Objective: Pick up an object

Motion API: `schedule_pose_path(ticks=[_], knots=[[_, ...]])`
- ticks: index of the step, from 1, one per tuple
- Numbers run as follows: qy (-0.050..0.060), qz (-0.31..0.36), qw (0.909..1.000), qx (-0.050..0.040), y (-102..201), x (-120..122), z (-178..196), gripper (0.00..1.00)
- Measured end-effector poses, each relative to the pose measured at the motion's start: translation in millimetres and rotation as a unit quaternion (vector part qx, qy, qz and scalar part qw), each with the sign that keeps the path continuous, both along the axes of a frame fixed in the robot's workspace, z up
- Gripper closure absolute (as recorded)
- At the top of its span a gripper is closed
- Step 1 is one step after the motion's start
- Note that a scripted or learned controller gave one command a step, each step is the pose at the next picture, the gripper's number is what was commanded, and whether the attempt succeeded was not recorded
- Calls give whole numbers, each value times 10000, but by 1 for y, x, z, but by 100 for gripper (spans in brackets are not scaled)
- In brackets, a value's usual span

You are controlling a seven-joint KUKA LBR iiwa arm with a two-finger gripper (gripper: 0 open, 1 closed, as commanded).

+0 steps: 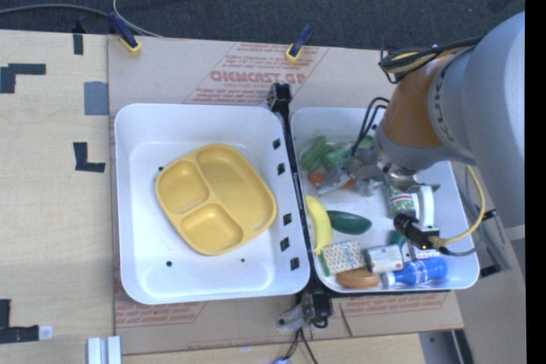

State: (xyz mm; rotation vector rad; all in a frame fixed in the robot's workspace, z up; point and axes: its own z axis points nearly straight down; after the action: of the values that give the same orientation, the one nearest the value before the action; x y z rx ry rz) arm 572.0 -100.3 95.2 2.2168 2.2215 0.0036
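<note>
While my end effector (pixel 363 170) hangs low over the right bin's (pixel 461 273) far-left clutter, can't tell its state. Reach step, I'd guess; the green pieces (pixel 317 152) just left need a clean descent and squeeze.

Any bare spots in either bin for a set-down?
Left bin: bare floor on every side of the yellow tray, widest along the bottom wall. Right bin: crowded; banana, blue bottle and others fill it under the arm.

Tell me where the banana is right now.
The banana lies in the right bin, against its left wall, just left of the dark green vegetable and above the small patterned packet.
</note>
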Motion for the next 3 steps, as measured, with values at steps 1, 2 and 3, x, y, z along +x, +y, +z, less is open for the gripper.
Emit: schedule_pose_path(ticks=[1, 2, 3], knots=[[4, 9, 10000, 11, 2, 0, 9, 100], [5, 8, 10000, 11, 1, 0, 9, 0], [10, 16, 10000, 24, 3, 0, 18, 100]])
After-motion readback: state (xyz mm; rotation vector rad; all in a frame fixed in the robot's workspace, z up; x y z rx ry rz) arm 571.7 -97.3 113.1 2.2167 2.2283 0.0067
